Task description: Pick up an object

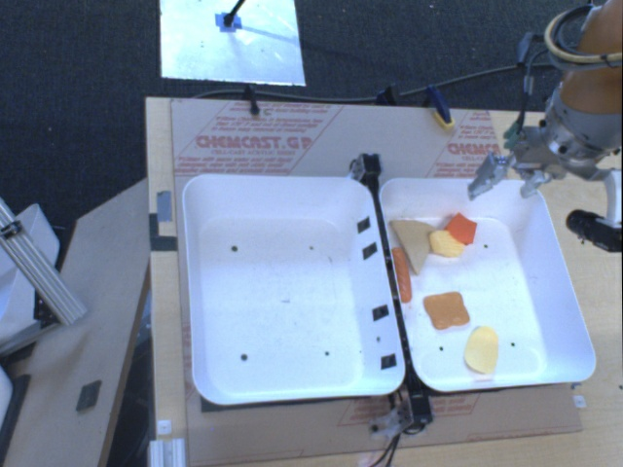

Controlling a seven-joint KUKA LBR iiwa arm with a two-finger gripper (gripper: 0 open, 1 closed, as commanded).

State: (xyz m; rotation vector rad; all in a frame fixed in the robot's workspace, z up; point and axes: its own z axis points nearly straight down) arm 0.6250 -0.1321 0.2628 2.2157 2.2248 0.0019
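We see the claw hanging above the far edge of the right bin, its two fingers spread apart with nothing between them. In that bin lie a tan wedge, a red-orange block touching a pale yellow piece, an orange stick along the left wall, a brown-orange slice and a yellow oval. The left bin sits beside it on the bench.

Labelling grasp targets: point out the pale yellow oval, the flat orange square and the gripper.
pale yellow oval (481, 349), camera view, its middle.
flat orange square (446, 309), camera view, its top face.
gripper (508, 176), camera view, midway between its fingertips.
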